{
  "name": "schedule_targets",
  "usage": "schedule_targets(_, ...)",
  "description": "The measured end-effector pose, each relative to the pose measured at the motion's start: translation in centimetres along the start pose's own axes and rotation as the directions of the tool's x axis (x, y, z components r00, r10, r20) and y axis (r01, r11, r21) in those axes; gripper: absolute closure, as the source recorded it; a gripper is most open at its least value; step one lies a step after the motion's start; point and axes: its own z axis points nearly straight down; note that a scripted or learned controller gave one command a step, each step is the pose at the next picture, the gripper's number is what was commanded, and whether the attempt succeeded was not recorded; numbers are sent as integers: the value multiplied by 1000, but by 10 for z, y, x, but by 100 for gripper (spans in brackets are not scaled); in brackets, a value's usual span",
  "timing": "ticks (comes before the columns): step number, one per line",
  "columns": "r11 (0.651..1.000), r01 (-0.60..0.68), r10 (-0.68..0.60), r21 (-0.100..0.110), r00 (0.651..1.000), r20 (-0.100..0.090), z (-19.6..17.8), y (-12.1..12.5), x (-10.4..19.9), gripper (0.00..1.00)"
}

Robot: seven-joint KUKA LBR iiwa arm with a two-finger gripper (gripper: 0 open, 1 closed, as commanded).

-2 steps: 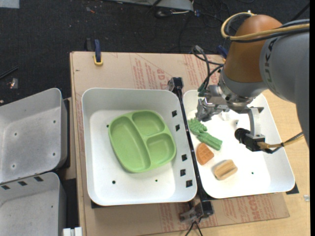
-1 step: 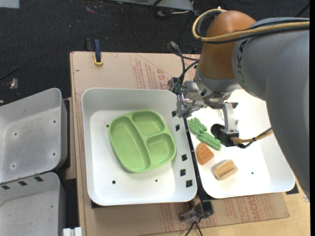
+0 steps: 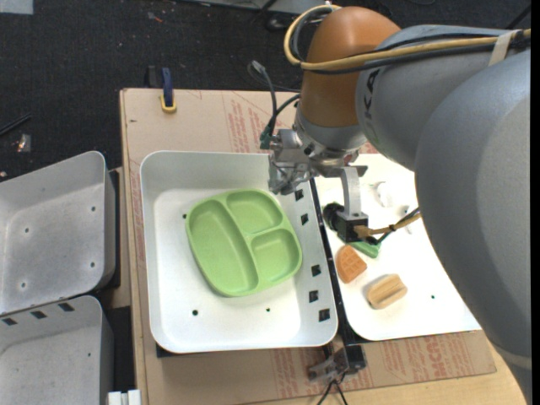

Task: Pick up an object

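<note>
A light green divided plate (image 3: 245, 243) lies flat in the middle of the left white bin (image 3: 169, 226). In the right bin (image 3: 439, 302) an orange piece (image 3: 351, 264) and a tan block (image 3: 386, 291) lie near the front, with a small dark green item (image 3: 367, 247) just behind the orange piece. My gripper (image 3: 285, 180) hangs low over the back right corner of the left bin, just beyond the plate's far right rim. I see nothing held in it. The big grey arm hides much of the right bin.
A black divider strip (image 3: 316, 251) runs between the two bins. A small white item (image 3: 384, 195) lies at the back of the right bin. Spare white bin lids (image 3: 51, 226) sit off the bench to the left. Cables hang by the wrist.
</note>
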Motion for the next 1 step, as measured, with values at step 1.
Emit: schedule_targets(1,1000,-5,5,2,1000,2,0,-1,-4,0)
